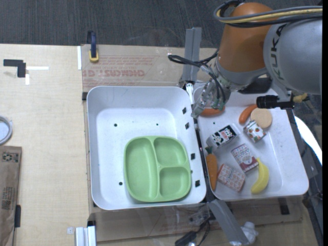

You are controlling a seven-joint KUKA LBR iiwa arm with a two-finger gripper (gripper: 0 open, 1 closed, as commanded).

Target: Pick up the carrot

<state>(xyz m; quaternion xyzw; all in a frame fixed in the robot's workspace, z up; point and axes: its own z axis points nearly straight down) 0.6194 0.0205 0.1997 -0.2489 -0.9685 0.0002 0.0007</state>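
Note:
The carrot (pixel 211 170) is a short orange root lying lengthwise against the left wall of the right bin (pixel 287 188), near its front. My gripper (pixel 204 102) hangs over the back left corner of that bin, by the wall shared with the left bin. It is well behind the carrot and apart from it. An orange-red object (pixel 214 109) lies partly hidden just under the gripper. The grey arm with its orange band (pixel 246 29) reaches in from the upper right.
The right bin also holds a cow-patterned carton (pixel 223 136), a red sausage (pixel 247 113), a round beige slice (pixel 262 118), a small cup (pixel 254 132), two flat boxes (pixel 244 157) (pixel 230 177) and a banana (pixel 261 177). A green divided plate (pixel 158 168) sits in the left bin (pixel 102 137).

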